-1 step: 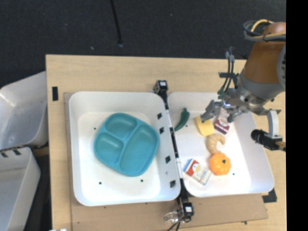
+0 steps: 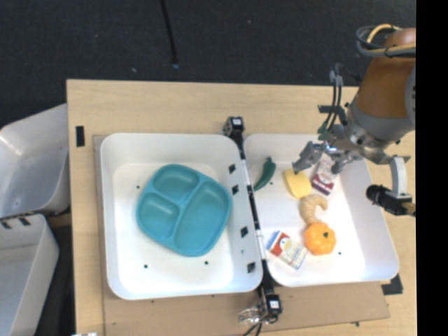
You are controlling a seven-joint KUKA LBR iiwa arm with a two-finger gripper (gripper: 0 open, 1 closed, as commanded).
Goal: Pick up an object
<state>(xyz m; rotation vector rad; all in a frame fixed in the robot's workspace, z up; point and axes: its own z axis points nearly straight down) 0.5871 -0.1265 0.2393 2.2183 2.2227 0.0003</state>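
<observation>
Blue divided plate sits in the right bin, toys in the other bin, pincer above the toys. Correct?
Not quite. The camera view shows the blue divided plate in the left bin, not the right. The toys, such as the orange one, lie in the right bin, with the pincer above them.

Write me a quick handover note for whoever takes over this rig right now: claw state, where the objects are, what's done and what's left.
Claw: open, over the right white bin, straddling a small maroon-and-white packet, nothing lifted.
Right bin: yellow block, beige curved piece, orange round fruit, red-and-white carton, green pepper.
Left white bin: blue divided plate.
Done: approach. Left: close, lift.
</observation>
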